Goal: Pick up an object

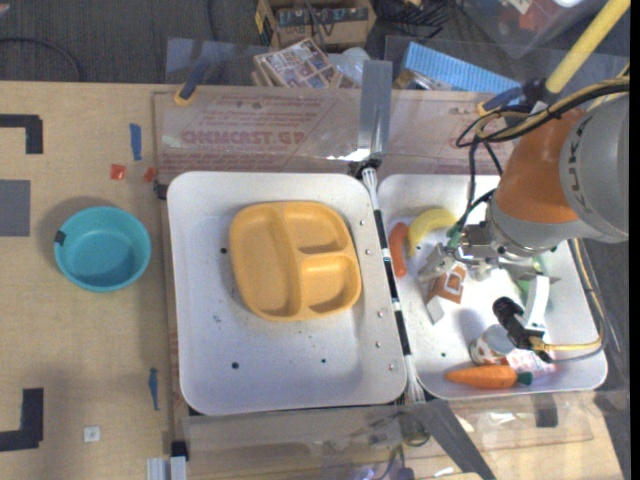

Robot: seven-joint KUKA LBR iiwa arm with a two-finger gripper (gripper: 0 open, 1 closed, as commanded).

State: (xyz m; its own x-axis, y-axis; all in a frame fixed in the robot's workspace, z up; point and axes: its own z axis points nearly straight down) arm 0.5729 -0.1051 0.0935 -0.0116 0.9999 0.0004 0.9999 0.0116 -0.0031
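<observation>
arm's in over the right bin (pixel 590 368) now, gripper (pixel 447 268) low among the clutter, right by a small brown-and-white packet (pixel 450 284). can't tell if the fingers are released or clenched, too small and blurred. likely target, imo, is that packet: looks light, thin, prob crinkly and slippery, so pinch across its narrow edges, not the flat face. other options nearby: yellow banana (pixel 432 224) behind it, orange carrot (pixel 482 375) at the front wall, both firmer, rounder, take mid-body. yellow divided plate (pixel 295 258) sits in the left bin (pixel 200 368).
</observation>
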